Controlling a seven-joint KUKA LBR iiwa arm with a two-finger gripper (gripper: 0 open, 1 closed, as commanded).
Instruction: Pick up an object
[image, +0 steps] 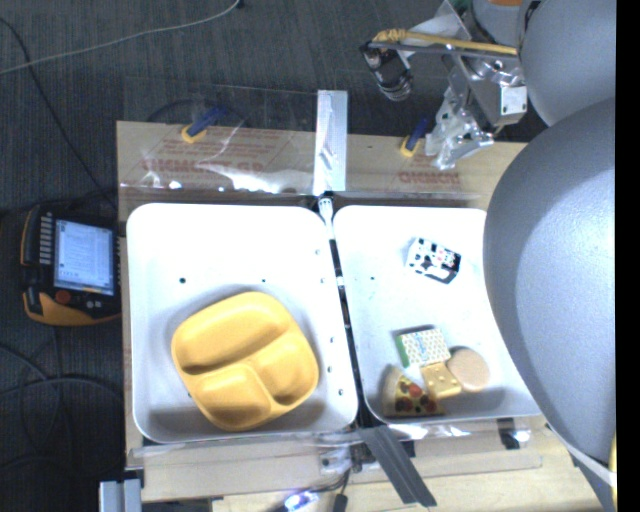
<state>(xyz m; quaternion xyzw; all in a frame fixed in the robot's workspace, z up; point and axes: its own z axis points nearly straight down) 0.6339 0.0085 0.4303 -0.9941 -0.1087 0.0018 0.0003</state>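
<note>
Black-and-white packet (433, 260) lies flat in the right bin's (380, 300) upper half, alone on bare white floor, its long axis running across the bin and dipping slightly rightward. We see a green-dotted box (423, 346), tan block (440, 380) and round biscuit-coloured piece (469, 368) clustered at that bin's near edge. The gripper (456, 138) hangs beyond the bin's far rim (open or closed, we cannot tell), with the grey arm (560, 290) overhanging its right side.
</note>
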